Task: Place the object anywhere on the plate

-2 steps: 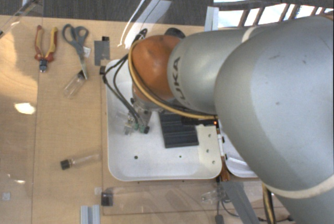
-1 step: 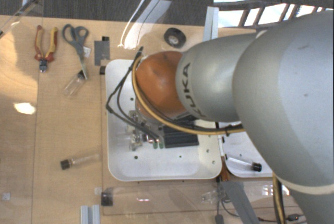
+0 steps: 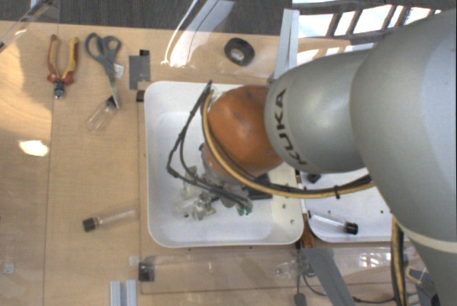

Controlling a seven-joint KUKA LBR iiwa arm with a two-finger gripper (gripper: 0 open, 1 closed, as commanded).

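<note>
I've got the arm [image 3: 335,119] down over the left bin [image 3: 161,226], pincer [image 3: 203,201] low inside it; can't tell its state, or where the object sits.

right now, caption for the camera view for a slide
KUKA arm reaching down into the left white bin; scissors and pliers lie on the bench.

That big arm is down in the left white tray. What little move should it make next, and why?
Probably lift straight up a little. The claw sits low in the left bin, and the arm's orange band hides what lies beneath, so rising would show whether it picked anything up.
</note>
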